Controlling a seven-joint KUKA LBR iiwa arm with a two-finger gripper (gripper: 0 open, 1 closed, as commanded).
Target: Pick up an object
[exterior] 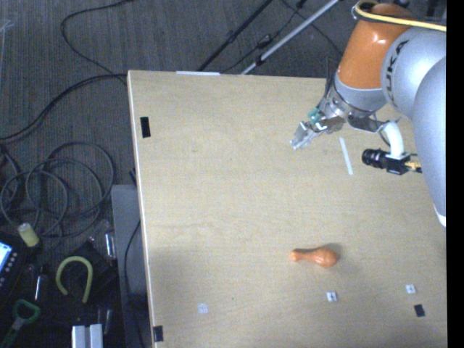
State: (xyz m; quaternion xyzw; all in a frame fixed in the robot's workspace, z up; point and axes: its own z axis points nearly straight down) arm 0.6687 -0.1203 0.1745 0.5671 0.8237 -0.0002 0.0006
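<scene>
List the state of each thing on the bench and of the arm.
orange pear-shaped object: lying on its side on the bench, untouched.
gripper: hovers well apart from the orange object, nothing seen between its fingers.
white stick: lying flat near the gripper.

Matt wooden bench (217, 194), glossy orange object (316, 256)

The gripper (303, 139) is hanging over the bench (217, 194) toward one o'clock. The object (316, 256) is lying on the bench at five o'clock, well apart from the gripper.
</scene>
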